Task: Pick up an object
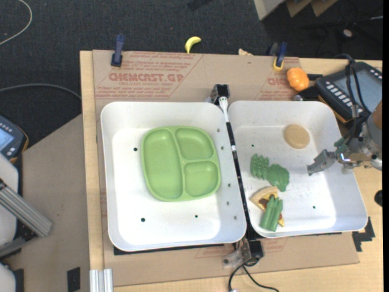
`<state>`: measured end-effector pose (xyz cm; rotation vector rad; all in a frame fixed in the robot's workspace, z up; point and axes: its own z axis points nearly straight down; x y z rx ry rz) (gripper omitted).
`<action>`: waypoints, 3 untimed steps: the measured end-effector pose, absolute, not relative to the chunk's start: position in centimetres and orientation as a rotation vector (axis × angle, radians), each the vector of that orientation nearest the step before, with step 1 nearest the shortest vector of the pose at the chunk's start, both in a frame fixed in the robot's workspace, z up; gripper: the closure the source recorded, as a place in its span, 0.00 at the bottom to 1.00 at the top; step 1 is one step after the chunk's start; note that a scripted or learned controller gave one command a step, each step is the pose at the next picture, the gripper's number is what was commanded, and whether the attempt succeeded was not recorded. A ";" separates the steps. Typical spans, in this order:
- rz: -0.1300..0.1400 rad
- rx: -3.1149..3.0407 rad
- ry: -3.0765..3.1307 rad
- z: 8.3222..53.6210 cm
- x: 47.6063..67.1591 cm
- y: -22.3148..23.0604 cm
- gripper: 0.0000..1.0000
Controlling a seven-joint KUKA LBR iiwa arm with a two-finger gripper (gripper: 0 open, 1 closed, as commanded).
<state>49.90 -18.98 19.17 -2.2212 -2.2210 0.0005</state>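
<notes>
The right bin holds a round tan disc near its back. Two green toy pieces lie at mid-bin, a ridged one and a leafy one. In front of them rest a yellow-brown wedge and a green bundle. My gripper reaches in from the right, low over the bin's right half. It is right of the leafy piece and in front of the tan disc, with nothing seen in it.
The left bin carries a green divided plate. Behind the bins on the cardboard are an orange toy, a small yellow banana and two blue clamps. A black device sits at the back right.
</notes>
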 end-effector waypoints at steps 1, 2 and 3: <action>0.001 -2.216 -2.217 8.0 47.8 -15.3 0.00; -0.001 -2.223 -2.219 8.5 48.0 -21.5 0.00; -0.003 -2.208 -2.227 8.4 47.9 -10.9 0.00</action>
